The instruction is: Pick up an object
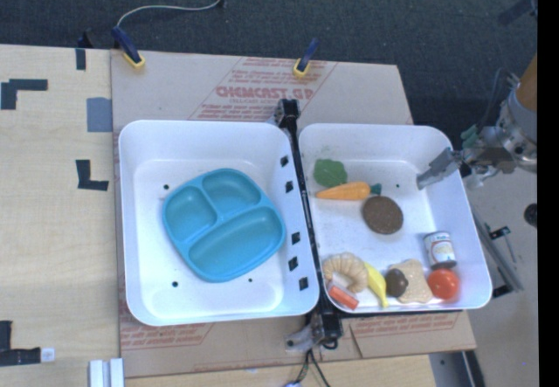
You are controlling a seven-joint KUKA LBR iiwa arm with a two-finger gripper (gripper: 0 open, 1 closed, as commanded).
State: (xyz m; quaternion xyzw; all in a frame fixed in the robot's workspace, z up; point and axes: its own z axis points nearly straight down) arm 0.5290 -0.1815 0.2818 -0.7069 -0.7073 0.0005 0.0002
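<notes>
Camera view: carrot (343, 192) left of fingers (434, 174), apart.

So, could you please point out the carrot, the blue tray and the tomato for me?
carrot (342, 192), camera view, middle of its orange body.
blue tray (224, 224), camera view, ridge between its compartments.
tomato (444, 284), camera view, centre of its red top.

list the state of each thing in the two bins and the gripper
blue divided plastic plate: flat, right way up, in left bin
orange toy carrot: lying on its side
brown round patty: lying flat
small labelled can: upright
red toy tomato: resting by the corner
gripper: over right bin's edge, holding nothing
</notes>
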